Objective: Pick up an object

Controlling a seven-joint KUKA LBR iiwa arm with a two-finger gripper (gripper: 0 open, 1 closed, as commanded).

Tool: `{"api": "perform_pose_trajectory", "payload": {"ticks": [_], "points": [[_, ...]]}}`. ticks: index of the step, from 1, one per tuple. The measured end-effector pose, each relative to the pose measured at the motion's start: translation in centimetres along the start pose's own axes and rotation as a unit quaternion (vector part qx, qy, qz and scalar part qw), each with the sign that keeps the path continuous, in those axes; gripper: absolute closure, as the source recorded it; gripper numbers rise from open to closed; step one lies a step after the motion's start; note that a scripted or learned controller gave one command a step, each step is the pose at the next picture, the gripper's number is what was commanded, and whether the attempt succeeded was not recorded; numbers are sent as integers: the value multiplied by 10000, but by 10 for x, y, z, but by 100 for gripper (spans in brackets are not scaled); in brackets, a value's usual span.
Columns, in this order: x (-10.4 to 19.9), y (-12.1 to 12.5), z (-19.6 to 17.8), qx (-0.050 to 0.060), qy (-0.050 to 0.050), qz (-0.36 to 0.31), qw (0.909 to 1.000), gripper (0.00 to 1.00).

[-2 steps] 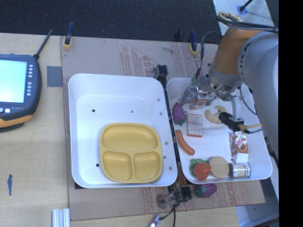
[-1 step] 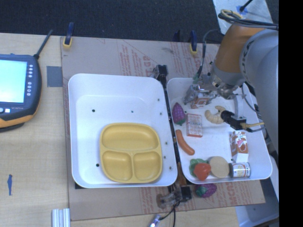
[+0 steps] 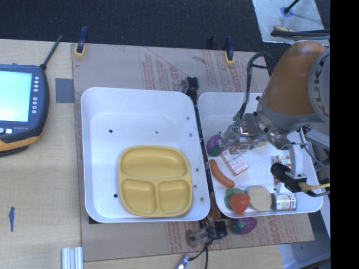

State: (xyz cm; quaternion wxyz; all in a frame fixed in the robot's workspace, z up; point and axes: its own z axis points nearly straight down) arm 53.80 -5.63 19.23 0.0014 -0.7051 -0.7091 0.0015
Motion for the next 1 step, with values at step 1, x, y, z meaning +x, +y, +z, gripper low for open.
{"api": "perform_pose_trajectory", "payload": {"ticks": [1], "points": [[57, 10, -21, 3, -6, -7, 10000, 100]]}}
